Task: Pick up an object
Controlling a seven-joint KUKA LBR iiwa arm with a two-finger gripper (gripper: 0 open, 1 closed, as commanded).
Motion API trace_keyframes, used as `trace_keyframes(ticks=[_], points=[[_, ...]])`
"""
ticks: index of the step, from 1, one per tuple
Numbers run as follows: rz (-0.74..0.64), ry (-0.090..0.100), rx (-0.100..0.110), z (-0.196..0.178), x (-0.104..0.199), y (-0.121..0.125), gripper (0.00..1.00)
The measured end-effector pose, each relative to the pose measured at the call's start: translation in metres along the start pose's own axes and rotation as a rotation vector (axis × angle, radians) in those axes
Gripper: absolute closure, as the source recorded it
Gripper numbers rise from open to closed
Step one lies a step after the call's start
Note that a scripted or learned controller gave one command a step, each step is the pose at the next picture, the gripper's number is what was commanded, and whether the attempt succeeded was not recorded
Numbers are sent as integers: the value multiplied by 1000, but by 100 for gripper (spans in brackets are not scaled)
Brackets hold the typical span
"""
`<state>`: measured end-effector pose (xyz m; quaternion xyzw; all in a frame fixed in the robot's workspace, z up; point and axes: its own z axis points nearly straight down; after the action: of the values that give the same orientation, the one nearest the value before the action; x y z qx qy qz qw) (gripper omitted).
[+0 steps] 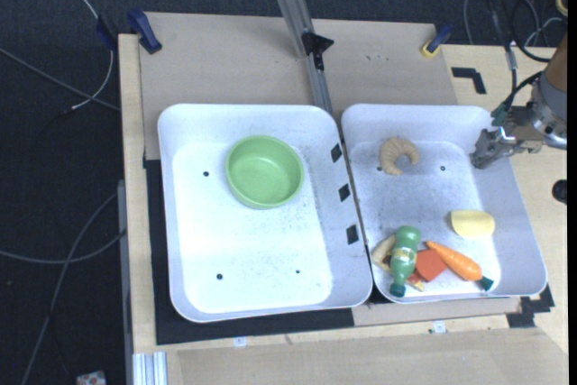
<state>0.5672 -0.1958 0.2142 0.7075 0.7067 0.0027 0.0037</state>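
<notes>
Nearest the camera, in the near corner of the right bin, lies a crowded heap: a green toy bottle, a red piece and an orange toy carrot with a dark green tip, all touching or overlapping. These appear to be light, stiff plastic, smooth and likely to slip, and their crowding leaves little room for a clean hold. Just beyond the heap, apart from it, sits a pale yellow lemon-shaped piece on bare bin floor; judged light and rounded, it is best taken across its short width, where it is least likely to roll out. Farther back in the same bin rests a tan croissant-shaped toy, alone and well apart from everything; its curved, ridged body looks less slippery, and a hold across the thick middle of the arch would serve. In the left bin, a green bowl stands upright by itself; stiff and light, but wide, so only its rim offers a hold. The tool sits at the far right wall of the right bin, at or just above the rim, level with the croissant and apart from it. Nothing is seen between its fingers; whether they stand wide or narrow cannot be told at this size. The table beyond the bins carries two clamps at its far corners.
</notes>
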Motion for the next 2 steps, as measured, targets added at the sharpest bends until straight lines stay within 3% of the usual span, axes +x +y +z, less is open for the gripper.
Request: trace_keyframes(ticks=[1,2], points=[[-2,-1,-1,-49,0,2,100],[-6,8,18,-36,52,-14,100]])
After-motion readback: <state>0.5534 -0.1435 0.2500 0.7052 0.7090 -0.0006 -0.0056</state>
